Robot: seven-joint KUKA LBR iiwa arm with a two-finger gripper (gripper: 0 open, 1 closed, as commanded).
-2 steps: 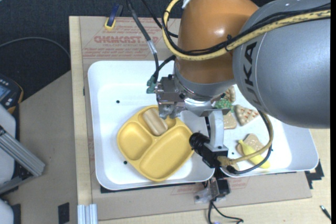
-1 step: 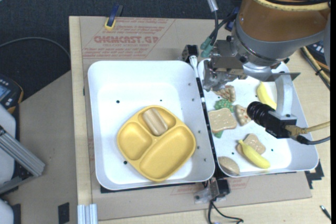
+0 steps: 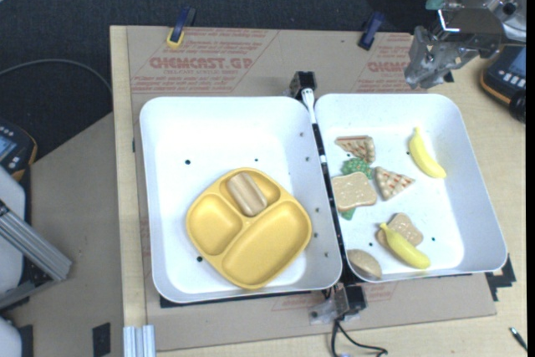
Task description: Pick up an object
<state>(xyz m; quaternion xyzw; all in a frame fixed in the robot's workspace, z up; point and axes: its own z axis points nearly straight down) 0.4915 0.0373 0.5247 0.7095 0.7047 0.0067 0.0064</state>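
the bench (image 3: 209,63) held two bins; the gripper (image 3: 425,63) hung at one o'clock, above the right bin (image 3: 468,180), its grip unclear.

The tabletop (image 3: 251,63) is a pale brown board printed with faded red lettering, set over dark carpet. Two shallow white bins lie directly on it, side by side and touching along their inner edges. The left bin (image 3: 167,138) covers the board's left and middle; the right bin (image 3: 476,205) reaches toward the right edge. A yellow clamp (image 3: 177,31) and a blue clamp (image 3: 370,31) grip the board's far edge. A small black fitting (image 3: 303,83) sits at the bins' far junction, another (image 3: 347,299) at the near junction.
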